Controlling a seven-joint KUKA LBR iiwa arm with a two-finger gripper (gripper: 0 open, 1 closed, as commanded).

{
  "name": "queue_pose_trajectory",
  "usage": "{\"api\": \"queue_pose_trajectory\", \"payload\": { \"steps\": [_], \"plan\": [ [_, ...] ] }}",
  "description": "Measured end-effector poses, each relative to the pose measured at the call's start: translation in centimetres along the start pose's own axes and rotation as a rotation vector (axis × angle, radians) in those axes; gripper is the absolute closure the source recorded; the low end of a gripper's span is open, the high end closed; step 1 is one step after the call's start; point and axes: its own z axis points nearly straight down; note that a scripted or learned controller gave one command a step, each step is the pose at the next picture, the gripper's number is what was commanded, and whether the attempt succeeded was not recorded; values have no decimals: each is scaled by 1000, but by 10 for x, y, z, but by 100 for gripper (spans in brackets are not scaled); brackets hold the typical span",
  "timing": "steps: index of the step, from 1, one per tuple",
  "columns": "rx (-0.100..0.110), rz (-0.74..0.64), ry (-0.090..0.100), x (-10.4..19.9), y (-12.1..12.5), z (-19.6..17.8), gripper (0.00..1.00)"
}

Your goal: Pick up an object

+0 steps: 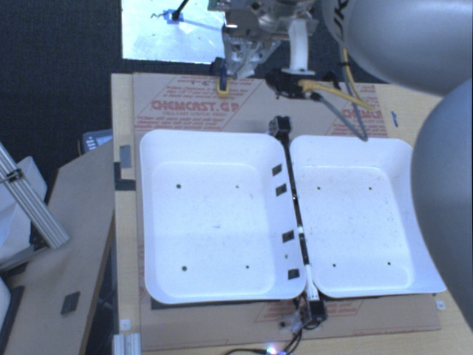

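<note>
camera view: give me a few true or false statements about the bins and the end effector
1. Two white bins sit side by side: left bin, right bin. True.
2. The end effector is down inside the right bin. False: it is beyond the far edge of the left bin.
3. A yellow object shows just below the end effector. True.
4. The bins are stacked on each other. False: they lie next to each other on the printed board.

Brown board point(192, 106) — red print reads "CHEMCAST GP".
</note>
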Motion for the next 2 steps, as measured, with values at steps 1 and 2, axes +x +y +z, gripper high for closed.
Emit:
{"api": "queue_pose_trajectory", "payload": {
  "steps": [1,2],
  "plan": [
    [-22,-7,7,0,-2,-123,100],
    [-3,0,0,-47,0,-27,100]
  ]
}}
